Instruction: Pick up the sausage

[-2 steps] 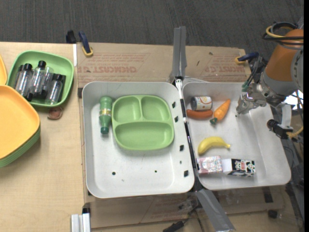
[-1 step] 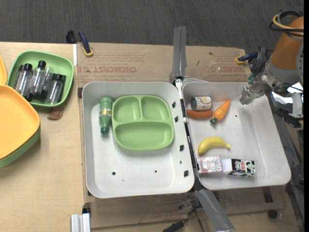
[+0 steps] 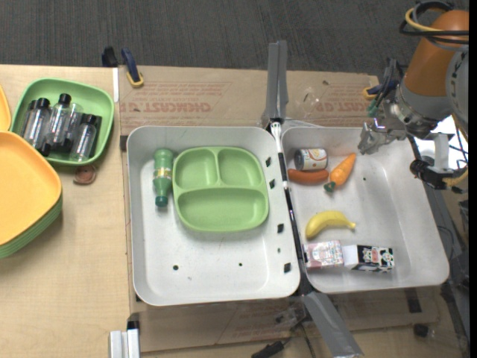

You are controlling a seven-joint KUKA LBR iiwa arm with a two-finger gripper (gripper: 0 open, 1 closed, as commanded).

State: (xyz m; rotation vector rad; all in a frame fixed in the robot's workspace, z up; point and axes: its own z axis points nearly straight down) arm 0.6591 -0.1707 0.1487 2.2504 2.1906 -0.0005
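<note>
Currently the metal two-finger gripper (image 3: 370, 135) hangs over the far right corner of the right shallow white bin (image 3: 417, 222), and it holds nothing; whether it is apart or together I cannot tell, because it looks small and blurred. Near it, toward the far left corner of this bin, the orange plastic carrot (image 3: 341, 171) lies at a slant, and its green tip is just beside the right end of the reddish-orange sausage (image 3: 307, 176). The sausage lies along the left wall, directly under the small lying can with a pale label (image 3: 311, 159), which seems to touch it. In my judgement this crowding is the danger: a descent that is a little off could close on the carrot or the can instead, or push the sausage against the wall so that it slips out. Closer to the near edge lie the yellow banana (image 3: 330, 222) and two small printed cartons (image 3: 350, 256).
</note>
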